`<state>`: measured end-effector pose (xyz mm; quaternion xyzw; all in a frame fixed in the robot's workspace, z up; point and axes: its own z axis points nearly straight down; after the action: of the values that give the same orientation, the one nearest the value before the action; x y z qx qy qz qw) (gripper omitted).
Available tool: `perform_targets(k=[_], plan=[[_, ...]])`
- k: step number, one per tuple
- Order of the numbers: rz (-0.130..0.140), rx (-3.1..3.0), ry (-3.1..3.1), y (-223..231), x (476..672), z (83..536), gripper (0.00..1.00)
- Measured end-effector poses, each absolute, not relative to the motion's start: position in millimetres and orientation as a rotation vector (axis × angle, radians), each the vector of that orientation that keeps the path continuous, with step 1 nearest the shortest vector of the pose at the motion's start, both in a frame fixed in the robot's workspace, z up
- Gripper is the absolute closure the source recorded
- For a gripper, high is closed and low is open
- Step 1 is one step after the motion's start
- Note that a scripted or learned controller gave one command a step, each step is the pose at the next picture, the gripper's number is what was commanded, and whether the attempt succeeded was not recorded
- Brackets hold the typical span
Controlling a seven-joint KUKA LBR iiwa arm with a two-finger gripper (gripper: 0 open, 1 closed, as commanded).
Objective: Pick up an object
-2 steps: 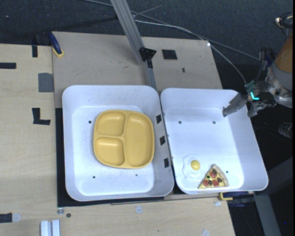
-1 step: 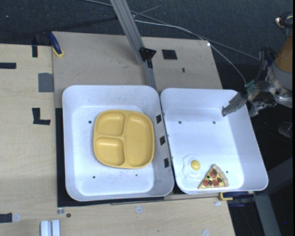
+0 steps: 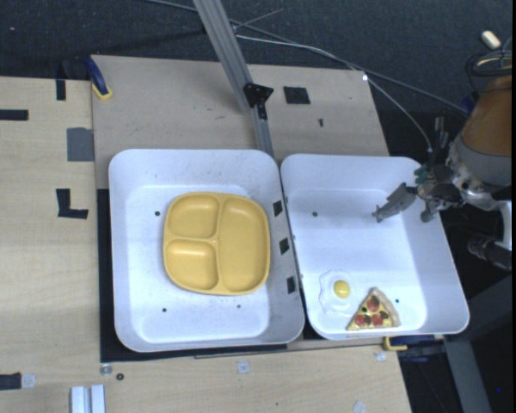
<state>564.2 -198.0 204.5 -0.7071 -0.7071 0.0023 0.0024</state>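
White right bin (image 3: 430,256) holds fried egg (image 3: 336,289) and pizza slice (image 3: 374,311) at 6 o'clock, untouched. Pincer (image 3: 396,203) at 2 o'clock, fingers apart, clamping nothing. Pick not begun; descent and grasp remain.

No legible text, labels, brands or numbers anywhere: bins, plate, worktop and arm all carry no readable markings.

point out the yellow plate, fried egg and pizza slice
yellow plate (image 3: 217,243): camera view, on the divider where its three compartments meet.
fried egg (image 3: 340,289): camera view, on the yolk.
pizza slice (image 3: 374,311): camera view, on the topped middle of the wedge.
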Motion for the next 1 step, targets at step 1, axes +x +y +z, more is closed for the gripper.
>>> perform_targets(k=[1], plan=[[0.006,-2.218,-2.219,-204.2,564.3,158.1,0.00]])
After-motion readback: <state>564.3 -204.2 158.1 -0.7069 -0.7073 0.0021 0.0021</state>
